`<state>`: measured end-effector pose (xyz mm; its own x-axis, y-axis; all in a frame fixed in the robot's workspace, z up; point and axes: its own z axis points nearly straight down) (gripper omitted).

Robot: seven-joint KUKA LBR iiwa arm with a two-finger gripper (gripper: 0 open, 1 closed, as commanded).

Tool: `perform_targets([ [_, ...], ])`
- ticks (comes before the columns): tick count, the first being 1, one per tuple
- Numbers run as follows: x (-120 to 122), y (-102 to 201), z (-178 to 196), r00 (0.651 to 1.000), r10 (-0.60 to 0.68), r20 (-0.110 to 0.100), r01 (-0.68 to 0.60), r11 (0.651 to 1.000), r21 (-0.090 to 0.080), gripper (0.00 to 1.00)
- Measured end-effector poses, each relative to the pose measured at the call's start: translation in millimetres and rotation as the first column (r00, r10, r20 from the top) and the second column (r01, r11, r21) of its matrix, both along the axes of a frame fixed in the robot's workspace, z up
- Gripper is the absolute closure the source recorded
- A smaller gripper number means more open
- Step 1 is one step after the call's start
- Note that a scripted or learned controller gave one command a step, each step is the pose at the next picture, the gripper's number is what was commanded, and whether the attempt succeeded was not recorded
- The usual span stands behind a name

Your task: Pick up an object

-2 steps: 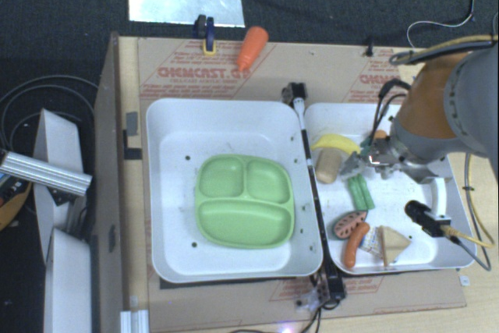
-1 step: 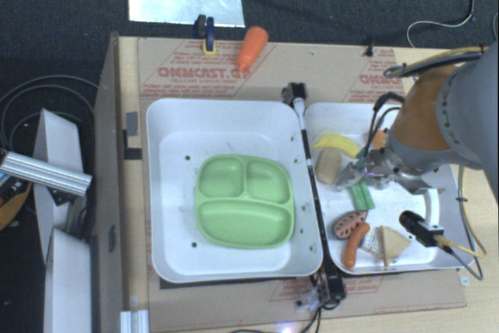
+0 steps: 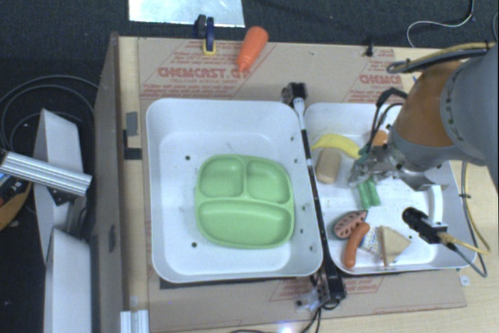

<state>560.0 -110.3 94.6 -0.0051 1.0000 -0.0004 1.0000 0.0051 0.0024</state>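
Note:
My gripper (image 3: 365,171) is low in the right bin (image 3: 446,260), just above a green block (image 3: 368,194) and to the right of a beige cylinder (image 3: 327,165). A yellow banana (image 3: 336,143) lies at the far side of that bin. Near the front lie a dark red-brown piece (image 3: 348,224), an orange sausage (image 3: 355,244) and a pale sandwich wedge (image 3: 391,244). A small orange thing (image 3: 380,138) peeks out behind the wrist. The grey arm covers the bin's right part.
The left bin (image 3: 175,136) holds a green divided plate (image 3: 244,200). An orange carrot (image 3: 251,47) and a blue and yellow clamp (image 3: 206,33) lie on the cardboard behind the bins. A black divider (image 3: 309,168) runs between the bins.

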Motion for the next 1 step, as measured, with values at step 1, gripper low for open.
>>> perform_targets([
  [1, -7.2, 76.4, 92.9, 1.0, 0.003, 0.001, -0.003, 1.0, 0.001, 1.0],
])
